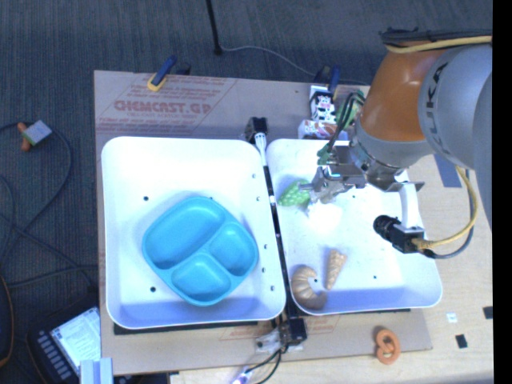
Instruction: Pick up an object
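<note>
My gripper (326, 189) hangs over the upper left part of the right bin (416, 286), below the arm's orange band. A small green object (294, 194) lies just to its left, close to the bin's left wall, and I cannot tell whether they touch. A tan cone-shaped toy (334, 267) and a beige shell-like toy (306, 287) lie near the right bin's front edge, well away from the gripper.
A blue divided plate (202, 248) lies in the left bin (128, 158). A black cable fitting (398, 233) sticks out of the arm over the right bin. A small orange pretzel-shaped item (387, 345) lies on the bench in front of the bins.
</note>
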Tool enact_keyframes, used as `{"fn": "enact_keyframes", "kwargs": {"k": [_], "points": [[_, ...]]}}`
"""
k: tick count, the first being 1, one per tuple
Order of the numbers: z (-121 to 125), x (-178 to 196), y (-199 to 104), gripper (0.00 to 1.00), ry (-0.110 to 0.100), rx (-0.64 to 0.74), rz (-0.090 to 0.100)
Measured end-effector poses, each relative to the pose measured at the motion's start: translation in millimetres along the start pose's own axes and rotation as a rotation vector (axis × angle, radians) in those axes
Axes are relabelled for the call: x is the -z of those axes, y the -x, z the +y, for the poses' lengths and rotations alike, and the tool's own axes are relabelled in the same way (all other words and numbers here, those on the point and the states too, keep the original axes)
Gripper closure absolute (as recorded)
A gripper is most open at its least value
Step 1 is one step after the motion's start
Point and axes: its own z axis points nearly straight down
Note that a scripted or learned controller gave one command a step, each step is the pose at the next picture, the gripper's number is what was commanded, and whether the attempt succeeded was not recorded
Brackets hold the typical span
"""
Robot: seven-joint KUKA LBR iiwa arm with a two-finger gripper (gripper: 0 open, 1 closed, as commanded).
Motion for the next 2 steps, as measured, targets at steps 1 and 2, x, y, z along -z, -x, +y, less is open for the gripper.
{"fn": "enact_keyframes", "kwargs": {"k": [1,2], "points": [[-43.5,23.4,-51.5,1.00,0.000,0.000,0.000],[-68.3,3.7,-101.5,1.00,-0.002,0.000,0.000]]}}
